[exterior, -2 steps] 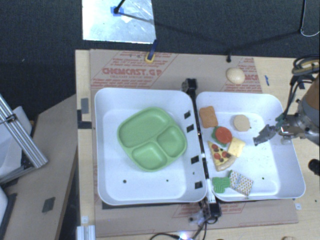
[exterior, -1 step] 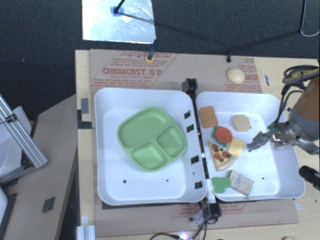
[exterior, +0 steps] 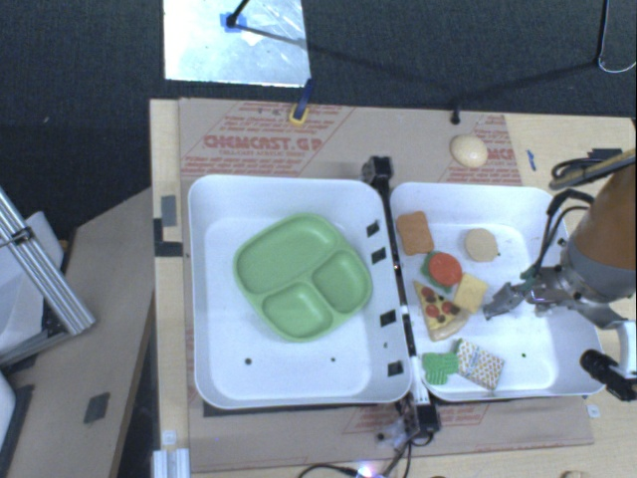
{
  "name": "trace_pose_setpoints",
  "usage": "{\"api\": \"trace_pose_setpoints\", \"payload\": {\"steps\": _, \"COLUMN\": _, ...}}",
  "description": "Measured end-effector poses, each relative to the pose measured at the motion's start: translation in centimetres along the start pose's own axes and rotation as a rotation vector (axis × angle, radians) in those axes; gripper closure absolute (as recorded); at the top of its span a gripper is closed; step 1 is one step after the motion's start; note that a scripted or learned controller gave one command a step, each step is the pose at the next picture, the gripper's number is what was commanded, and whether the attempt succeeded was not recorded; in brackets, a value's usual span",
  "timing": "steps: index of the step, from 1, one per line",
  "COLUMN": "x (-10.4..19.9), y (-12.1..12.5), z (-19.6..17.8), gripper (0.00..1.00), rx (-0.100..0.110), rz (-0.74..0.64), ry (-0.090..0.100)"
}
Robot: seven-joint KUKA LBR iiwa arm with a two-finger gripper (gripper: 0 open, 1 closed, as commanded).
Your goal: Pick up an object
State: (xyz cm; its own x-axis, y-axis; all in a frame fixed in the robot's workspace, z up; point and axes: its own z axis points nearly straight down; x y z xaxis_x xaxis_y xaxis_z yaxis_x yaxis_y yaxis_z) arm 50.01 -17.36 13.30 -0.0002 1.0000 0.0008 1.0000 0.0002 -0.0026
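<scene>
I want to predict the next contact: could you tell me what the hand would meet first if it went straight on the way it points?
Probably the yellow wedge, just left of the hand, though the hand's height is unclear.

Bright, even light; slight softness

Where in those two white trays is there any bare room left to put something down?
Left bin: bare floor rings the green plate, widest along its near edge. Right bin: bare between the patterned packet and the gripper. Crowded along its left side, round the pizza slice.
</scene>
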Motion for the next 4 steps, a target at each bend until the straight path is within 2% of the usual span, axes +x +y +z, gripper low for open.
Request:
{"api": "trace_pose_setpoints", "payload": {"steps": 1, "x": 0.0, "y": 0.1, "z": 5.0, "gripper": 0.00, "rx": -0.003, "rz": -0.001, "ry": -0.001}}
{"api": "trace_pose_setpoints", "payload": {"steps": 2, "x": 0.0, "y": 0.2, "z": 3.8, "gripper": 1.00, "rx": -0.007, "rz": 0.000, "ry": -0.002}}
{"api": "trace_pose_setpoints", "payload": {"steps": 4, "x": 1.1, "y": 0.0, "z": -7.8, "gripper": 1.00, "rx": -0.011, "rz": -0.005, "ry": -0.003}}
